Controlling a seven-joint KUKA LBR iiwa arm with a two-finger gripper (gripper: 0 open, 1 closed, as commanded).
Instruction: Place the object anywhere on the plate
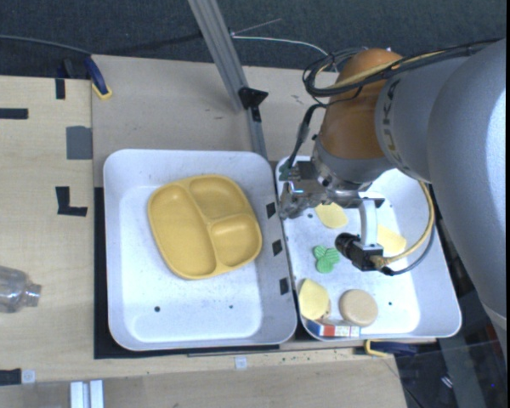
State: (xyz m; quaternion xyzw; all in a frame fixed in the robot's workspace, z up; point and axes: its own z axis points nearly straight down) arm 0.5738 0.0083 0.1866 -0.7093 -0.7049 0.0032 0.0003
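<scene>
A yellow divided plate (206, 224) lies in the left bin (132, 313). In the right bin (425, 313) lie several small food-shaped objects: a pale yellow piece (331, 216), a green leafy piece (325, 258), a yellow wedge (313, 298), a tan round piece (358, 307) and another yellow piece (391, 241). My gripper (296, 195) hangs low over the right bin's upper left corner, just left of the pale yellow piece. The wrist hides what lies between the gripper and the bin floor.
The raised divider (282, 253) between the two bins runs just left of the gripper. A metal pole (225, 49) slants down to the bins' top edge. A clear bottle (7, 289) lies on the bench at far left. A black cable loops around the wrist.
</scene>
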